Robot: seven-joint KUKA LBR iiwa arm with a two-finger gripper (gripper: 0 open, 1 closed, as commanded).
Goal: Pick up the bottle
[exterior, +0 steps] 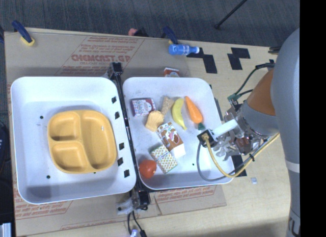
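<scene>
A small blue bottle (181, 50) lies on its side on the cardboard behind the right bin (206, 85), outside both bins. My gripper (218, 147) hangs over that bin's right rim, near its front right corner, well away from the bottle. A yellow cable loops below it. Nothing shows held in the gripper.
The right bin holds a carrot (193, 109), a banana (178, 113), a tomato (147, 168), a piece of bread (154, 121) and several small cartons (170, 139). A yellow divided plate (81, 140) lies in the left bin (20, 93). Blue clamps (170, 34) stand along the bench's back edge.
</scene>
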